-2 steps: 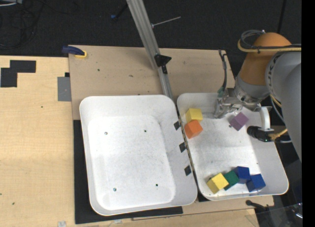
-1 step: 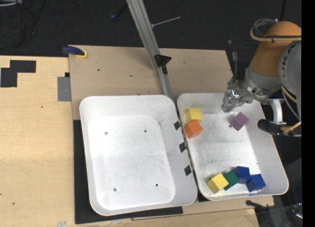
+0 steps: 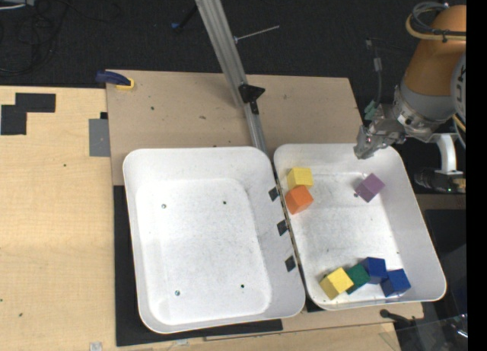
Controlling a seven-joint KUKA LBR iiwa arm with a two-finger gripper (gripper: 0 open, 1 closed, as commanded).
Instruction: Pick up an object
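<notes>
My claw (image 3: 370,146) hangs at the right bin's (image 3: 426,254) 1 o'clock rim; can't tell its state. I'd drop straight onto the purple block (image 3: 370,187), well clear of others.

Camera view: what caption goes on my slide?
Gripper above right bin, near purple block.

Gripper (image 3: 367,146) above purple block (image 3: 370,187)

An aluminium rail (image 3: 227,52) is being seen slanting across the bench's (image 3: 61,212) far edge. A blue clamp (image 3: 114,78) is being seen at its far left corner.
</notes>
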